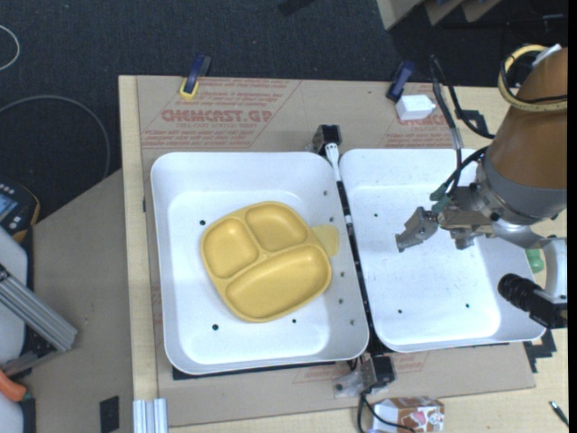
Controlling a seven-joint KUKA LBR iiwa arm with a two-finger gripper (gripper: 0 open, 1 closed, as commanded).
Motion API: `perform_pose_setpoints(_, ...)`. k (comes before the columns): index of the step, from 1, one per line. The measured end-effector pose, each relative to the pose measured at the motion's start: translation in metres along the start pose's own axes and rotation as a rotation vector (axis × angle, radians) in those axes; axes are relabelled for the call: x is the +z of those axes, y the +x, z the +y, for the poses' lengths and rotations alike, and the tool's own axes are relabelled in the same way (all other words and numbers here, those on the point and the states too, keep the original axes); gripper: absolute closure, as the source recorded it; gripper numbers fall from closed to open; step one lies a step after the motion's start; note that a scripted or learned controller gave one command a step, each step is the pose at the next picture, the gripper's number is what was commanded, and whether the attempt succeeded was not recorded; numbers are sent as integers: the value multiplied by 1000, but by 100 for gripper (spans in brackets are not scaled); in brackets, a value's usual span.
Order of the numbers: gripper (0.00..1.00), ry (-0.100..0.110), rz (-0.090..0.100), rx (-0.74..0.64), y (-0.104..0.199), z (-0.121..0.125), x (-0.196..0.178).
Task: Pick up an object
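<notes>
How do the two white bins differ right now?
The left bin holds a yellow divided plate; the right bin shows bare floor with no object lying on it. The arm's end effector hangs over the right bin, while nothing hangs over the left bin. Both are shallow, white, rounded at the corners and side by side.

The grey arm with its orange band (pixel 538 106) reaches in from the right, wrist bent low. Its two-finger metal claw (pixel 413 233) points leftward and slightly down, nothing visible between the tips.
</notes>
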State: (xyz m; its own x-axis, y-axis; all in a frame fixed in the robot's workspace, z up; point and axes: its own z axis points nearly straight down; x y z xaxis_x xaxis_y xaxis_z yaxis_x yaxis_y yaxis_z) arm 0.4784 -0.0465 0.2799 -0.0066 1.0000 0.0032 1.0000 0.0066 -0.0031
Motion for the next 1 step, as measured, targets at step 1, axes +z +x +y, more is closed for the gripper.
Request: perform_pose_setpoints(1,100,-3,-3,6,-4,1,-10)
